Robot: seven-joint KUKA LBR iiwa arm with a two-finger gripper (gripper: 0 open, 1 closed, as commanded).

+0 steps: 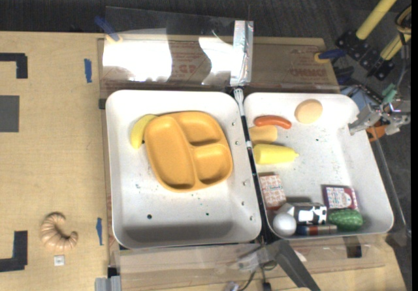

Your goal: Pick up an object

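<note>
Cardboard-topped bench (52, 153), 2 white bins (124, 218), orange tray (186, 149) left, toys right; pincer (382, 120) state indiscernible.

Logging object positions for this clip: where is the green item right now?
The green item lies in the right bin, at its near right corner, just below a small purple packet and right of a black-and-white toy.

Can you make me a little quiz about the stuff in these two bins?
1. True or false: the orange divided plate lies in the left bin.
2. Which lies closest to the right bin's far edge? A) green toy B) pale round egg C) silver ball
3. Fill in: the croissant lies on the ____, outside both bins.

Key: 1 true; 2 B; 3 bench.
</note>
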